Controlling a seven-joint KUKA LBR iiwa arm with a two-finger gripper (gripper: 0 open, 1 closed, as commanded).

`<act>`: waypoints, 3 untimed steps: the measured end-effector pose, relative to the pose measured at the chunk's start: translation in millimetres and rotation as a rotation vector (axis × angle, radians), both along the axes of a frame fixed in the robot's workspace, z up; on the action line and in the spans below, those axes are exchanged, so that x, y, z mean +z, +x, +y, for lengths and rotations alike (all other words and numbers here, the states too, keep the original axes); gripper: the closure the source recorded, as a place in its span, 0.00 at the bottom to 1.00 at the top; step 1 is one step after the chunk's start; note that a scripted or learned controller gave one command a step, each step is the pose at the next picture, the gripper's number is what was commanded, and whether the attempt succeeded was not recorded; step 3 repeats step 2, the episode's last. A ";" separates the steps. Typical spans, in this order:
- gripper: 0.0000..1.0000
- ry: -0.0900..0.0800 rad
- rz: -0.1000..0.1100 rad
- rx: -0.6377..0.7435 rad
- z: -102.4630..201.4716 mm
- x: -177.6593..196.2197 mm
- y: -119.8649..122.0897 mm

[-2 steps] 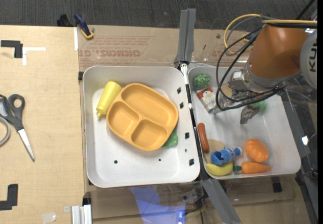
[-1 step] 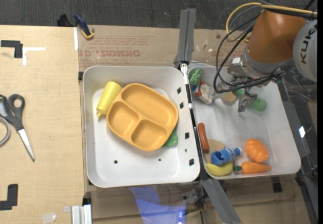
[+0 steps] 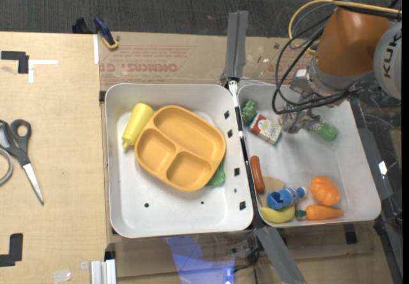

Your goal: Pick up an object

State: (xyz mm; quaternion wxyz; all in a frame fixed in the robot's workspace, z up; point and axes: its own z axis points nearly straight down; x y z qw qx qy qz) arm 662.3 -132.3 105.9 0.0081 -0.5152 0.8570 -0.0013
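Orange plastic is noted nearest the camera: a carrot (image 3: 323,213) and a rounded orange fruit (image 3: 326,190) lie at the near edge of the right bin (image 3: 365,148), beside a banana (image 3: 278,215) and a small blue bottle (image 3: 284,197). A red sausage (image 3: 257,174) is seen along the bin's left wall. Further back, a red-and-white carton (image 3: 266,128) and a green piece (image 3: 324,131) lie on either side of the gripper (image 3: 299,121), which is lowered between them. The approach step is judged to be in hand; nothing is seen held. The spread of the jaws cannot be told. A closing on one chosen item is called for next.
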 end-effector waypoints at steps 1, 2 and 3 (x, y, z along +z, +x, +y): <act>0.00 0.000 0.001 0.000 0.1 -0.3 -0.1; 1.00 0.003 -0.007 -0.005 0.0 11.2 1.6; 1.00 0.003 -0.007 -0.005 0.0 11.2 1.6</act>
